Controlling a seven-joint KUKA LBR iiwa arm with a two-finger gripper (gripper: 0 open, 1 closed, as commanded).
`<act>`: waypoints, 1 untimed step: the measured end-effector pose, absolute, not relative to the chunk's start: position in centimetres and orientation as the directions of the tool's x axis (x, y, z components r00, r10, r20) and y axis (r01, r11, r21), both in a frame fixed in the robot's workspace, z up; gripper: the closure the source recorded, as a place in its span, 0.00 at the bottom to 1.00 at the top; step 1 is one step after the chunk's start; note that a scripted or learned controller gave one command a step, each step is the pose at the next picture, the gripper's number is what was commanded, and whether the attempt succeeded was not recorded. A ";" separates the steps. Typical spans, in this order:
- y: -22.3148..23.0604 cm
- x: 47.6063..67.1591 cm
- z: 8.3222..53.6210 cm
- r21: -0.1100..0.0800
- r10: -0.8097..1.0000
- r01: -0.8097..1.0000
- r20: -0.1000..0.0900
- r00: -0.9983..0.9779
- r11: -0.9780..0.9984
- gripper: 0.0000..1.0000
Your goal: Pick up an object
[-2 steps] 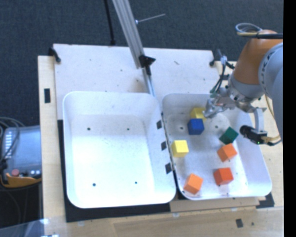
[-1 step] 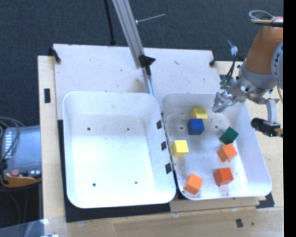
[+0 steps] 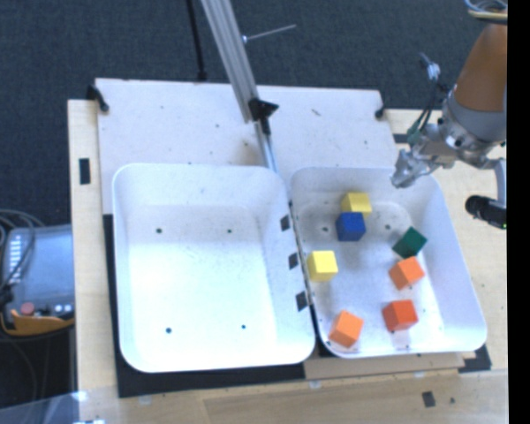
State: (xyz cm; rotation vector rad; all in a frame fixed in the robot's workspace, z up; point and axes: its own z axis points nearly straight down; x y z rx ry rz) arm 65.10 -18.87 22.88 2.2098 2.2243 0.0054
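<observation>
The right bin (image 3: 455,276) holds several small cubes: a yellow one (image 3: 356,203) at the back, a blue one (image 3: 351,227) just in front of it, another yellow one (image 3: 322,264) near the left wall, a green one (image 3: 410,242), two orange ones (image 3: 407,273) (image 3: 345,329) and a red-orange one (image 3: 399,314). My gripper (image 3: 406,171) hangs over the bin's back right corner, above and to the right of the yellow and blue cubes. Nothing shows between its fingers.
The left bin (image 3: 132,237) lies beside the right one. A slanted aluminium bar (image 3: 234,56) runs from the top down to the gap between the bins. A grey device with cables (image 3: 35,276) sits at the left edge of the bench.
</observation>
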 end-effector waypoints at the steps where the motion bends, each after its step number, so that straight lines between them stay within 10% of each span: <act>1: -14.3 64.0 23.8 0.001 1.000 1.000 0.001 -0.006 0.006 1.00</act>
